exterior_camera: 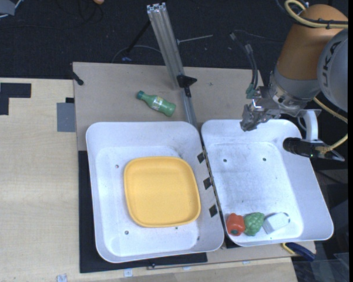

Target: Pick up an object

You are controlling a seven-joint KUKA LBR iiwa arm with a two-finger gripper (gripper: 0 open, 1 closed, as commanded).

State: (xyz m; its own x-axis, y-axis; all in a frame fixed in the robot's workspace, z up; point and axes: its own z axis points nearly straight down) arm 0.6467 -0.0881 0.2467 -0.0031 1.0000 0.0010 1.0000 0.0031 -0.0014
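My gripper (251, 122) hangs over the far edge of the right bin (264, 175), with nothing visibly between its fingers. At that bin's near edge three small things lie in a row: a red toy (235, 224), a green bumpy toy (254, 222) and a white block (276, 221). They are far from the gripper, toward the front of the bench. A yellow square plate (162, 191) lies flat in the left bin (103, 157).
A green bottle (157, 103) lies on its side on the bench behind the left bin. A slanted aluminium bar (170, 46) rises behind the gap between the bins. Black clips (207, 183) join the two bins along their shared edge.
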